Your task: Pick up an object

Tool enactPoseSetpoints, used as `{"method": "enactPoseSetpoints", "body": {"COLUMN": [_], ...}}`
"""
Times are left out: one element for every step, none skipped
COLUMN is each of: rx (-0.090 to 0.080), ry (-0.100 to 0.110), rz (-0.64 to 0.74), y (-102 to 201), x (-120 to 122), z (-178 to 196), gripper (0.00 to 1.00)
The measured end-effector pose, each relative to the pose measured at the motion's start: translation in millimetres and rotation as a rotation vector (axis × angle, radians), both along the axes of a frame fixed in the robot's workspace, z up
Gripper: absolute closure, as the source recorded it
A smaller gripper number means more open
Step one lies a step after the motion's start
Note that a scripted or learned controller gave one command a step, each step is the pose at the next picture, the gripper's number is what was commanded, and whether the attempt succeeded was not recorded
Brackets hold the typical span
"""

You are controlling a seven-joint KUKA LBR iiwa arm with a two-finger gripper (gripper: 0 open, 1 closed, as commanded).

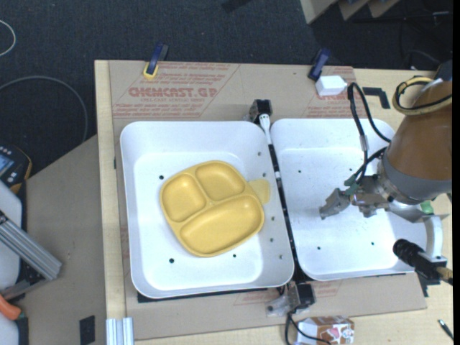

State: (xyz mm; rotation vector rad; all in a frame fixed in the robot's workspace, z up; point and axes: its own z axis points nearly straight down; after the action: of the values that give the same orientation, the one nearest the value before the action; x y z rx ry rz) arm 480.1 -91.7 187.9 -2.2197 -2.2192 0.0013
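The table [215,85] under me is a brown board with red print, held by clamps at its far edge. Two shallow white bins sit on it side by side, touching along their inner rims. The left bin [144,264] holds the one thing there is to pick: a yellow divided plate [212,208] with three compartments, lying flat and turned at a slant, roughly in the middle of that bin's floor. A small yellow tab pokes out at its right edge, toward the other bin. My arm [424,142] comes in from the right and hangs over the right bin [323,264]. My fingers [332,205] point left over that bin's floor, well apart from the plate; they hold nothing, and I cannot tell how wide they stand.
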Motion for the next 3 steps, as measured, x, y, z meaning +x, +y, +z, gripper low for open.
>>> {"method": "enactPoseSetpoints", "body": {"rx": [-0.001,0.0,0.0], "ry": [-0.003,-0.017,-0.008], "rz": [0.0,0.008,0.01], "y": [0.1,55.5,132.4], "x": [0.7,1.3,-0.3], "z": [10.5,120.4,144.8], "gripper": [1.0,1.0,1.0]}}
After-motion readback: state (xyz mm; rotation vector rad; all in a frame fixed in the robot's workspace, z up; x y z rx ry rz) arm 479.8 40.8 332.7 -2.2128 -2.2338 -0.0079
